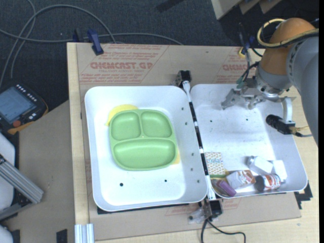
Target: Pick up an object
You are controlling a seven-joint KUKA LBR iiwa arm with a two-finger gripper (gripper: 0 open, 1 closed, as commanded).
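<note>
The bench carries two white bins side by side. The left bin (96, 135) holds a green tray (143, 139) with three compartments, near its centre, and a yellow piece (119, 110) shows from under the tray at about 11 o'clock. The right bin (243, 140) has its small objects gathered at about 6 o'clock along the near wall: a patterned packet (213, 162), a purple object (225, 188), a tube with red label (246, 178) and a white piece (264, 164). The gripper (242, 99) hangs over the far part of the right bin, at about 12 o'clock, well apart from these objects. Its fingers (228, 100) stand apart with nothing between them. The orange band (283, 39) of the arm is above it.
</note>
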